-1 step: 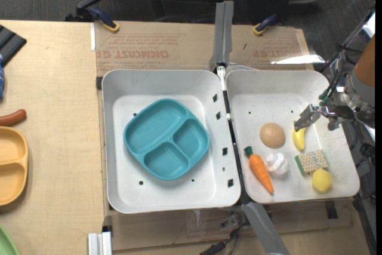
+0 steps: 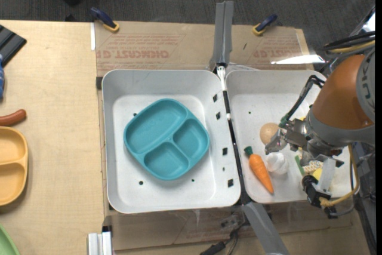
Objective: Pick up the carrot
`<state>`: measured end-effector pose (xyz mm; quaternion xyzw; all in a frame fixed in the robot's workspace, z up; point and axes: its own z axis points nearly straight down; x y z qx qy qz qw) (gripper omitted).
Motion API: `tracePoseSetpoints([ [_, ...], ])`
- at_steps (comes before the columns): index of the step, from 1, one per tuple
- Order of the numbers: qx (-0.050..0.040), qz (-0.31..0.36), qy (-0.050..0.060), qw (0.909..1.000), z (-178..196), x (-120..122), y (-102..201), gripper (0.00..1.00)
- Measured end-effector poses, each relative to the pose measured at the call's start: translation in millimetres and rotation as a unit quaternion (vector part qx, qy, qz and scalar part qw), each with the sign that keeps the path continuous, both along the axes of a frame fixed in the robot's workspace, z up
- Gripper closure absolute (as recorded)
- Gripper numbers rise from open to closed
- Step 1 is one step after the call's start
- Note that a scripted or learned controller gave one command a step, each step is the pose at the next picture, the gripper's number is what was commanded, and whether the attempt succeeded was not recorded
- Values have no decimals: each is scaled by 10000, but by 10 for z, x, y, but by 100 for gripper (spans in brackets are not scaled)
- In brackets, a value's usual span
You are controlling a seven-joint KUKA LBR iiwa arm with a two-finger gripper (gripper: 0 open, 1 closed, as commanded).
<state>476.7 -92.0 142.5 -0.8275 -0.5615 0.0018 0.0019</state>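
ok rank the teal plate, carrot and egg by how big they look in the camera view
1. teal plate, by far the largest
2. carrot
3. egg, smallest, though the gripper partly covers it

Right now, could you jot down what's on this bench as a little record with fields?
left bin: white, holds a teal divided plate
right bin: white, holds a carrot and a pale egg-like item
carrot: lies near the front wall, green end pointing back
gripper: hovers just right of the carrot, not holding it
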Motion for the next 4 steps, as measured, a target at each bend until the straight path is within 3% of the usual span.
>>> tracePoseSetpoints([
  [1, -3, 1174, -18, 9931, 484, 34, 367, 0],
  [2, -5, 2002, -42, 9797, -255, 20, -55, 0],
  [3, -51, 3041, -144, 9525, -394, 88, -88, 0],
  [4, -75, 4302, -165, 9025, -387, 144, -101, 0],
])
